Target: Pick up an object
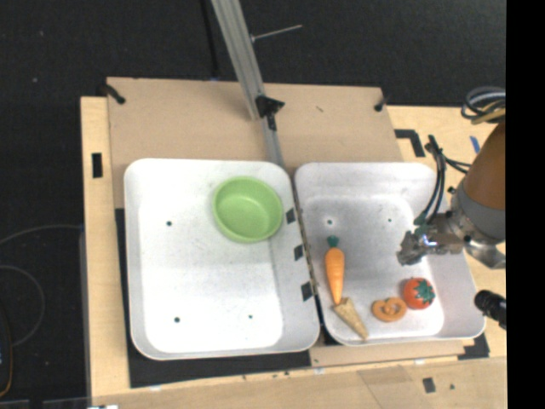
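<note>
1 gripper point(415, 250) low, above tomato point(418, 293)

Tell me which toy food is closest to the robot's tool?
The red tomato, just below the tool in the right bin. The carrot, orange slice and cone lie farther left.

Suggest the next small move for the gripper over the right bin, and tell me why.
Probably a short drop toward the tomato. The gripper sits just above it in the camera view, over the right bin, with nothing visibly held. The tomato is the nearest item; the orange slice and carrot lie farther left.
</note>
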You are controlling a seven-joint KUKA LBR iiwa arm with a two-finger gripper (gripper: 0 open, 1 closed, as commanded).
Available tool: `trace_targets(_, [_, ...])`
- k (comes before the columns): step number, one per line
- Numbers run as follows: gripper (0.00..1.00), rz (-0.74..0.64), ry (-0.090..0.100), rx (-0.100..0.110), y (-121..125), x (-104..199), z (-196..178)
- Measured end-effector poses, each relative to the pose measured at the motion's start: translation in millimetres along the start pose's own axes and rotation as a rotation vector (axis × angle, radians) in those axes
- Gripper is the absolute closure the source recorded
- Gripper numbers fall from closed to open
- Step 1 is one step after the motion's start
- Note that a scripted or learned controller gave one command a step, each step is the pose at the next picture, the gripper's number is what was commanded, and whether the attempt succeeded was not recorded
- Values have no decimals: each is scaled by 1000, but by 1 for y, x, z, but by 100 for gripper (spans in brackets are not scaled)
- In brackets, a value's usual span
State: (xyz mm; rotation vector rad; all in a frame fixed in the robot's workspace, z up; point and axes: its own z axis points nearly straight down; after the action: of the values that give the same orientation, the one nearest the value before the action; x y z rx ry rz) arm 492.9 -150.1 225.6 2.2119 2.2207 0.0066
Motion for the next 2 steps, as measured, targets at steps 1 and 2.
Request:
trace_targets(1, [100, -1, 2, 5, 1, 0, -9])
trace_targets(2, [100, -5, 3, 4, 31, 44, -20])
